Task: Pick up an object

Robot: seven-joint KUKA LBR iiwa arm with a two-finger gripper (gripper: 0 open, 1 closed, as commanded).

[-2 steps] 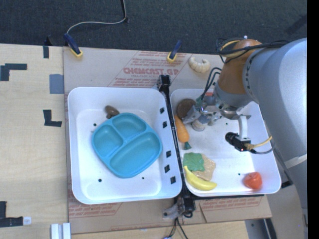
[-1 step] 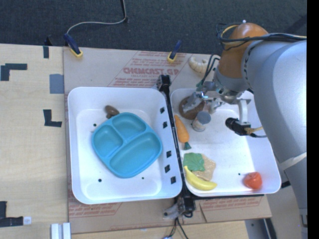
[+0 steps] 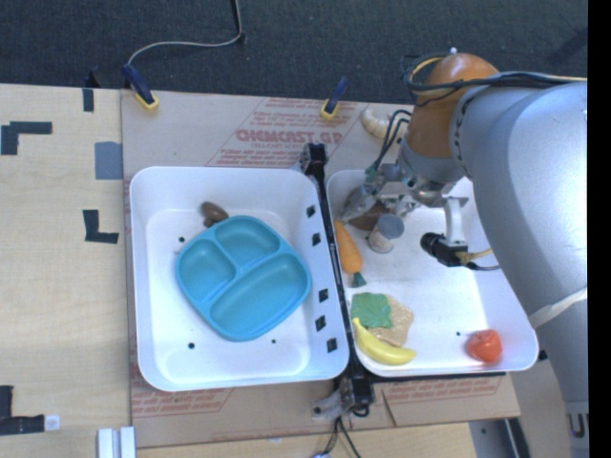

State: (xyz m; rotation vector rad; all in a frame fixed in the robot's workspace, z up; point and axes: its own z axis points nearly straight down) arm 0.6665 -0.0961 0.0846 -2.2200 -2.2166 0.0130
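End effector (image 3: 374, 210) low in right bin (image 3: 496, 303), upper centre-right of frame; grip state cannot tell. Carrot (image 3: 347, 247) just below-left, banana (image 3: 382, 345) and tomato (image 3: 484, 344) lower right. Blue plate (image 3: 243, 276) in left bin (image 3: 153, 284).

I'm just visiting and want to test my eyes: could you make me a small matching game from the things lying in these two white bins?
Things:
1. blue plate
2. banana
3. carrot
4. tomato

Places:
A. right bin, far right corner near the front
B. left bin, middle
C. right bin, along its left wall
D. right bin, front left, beside a green leaf

Pairs: 1-B, 2-D, 3-C, 4-A
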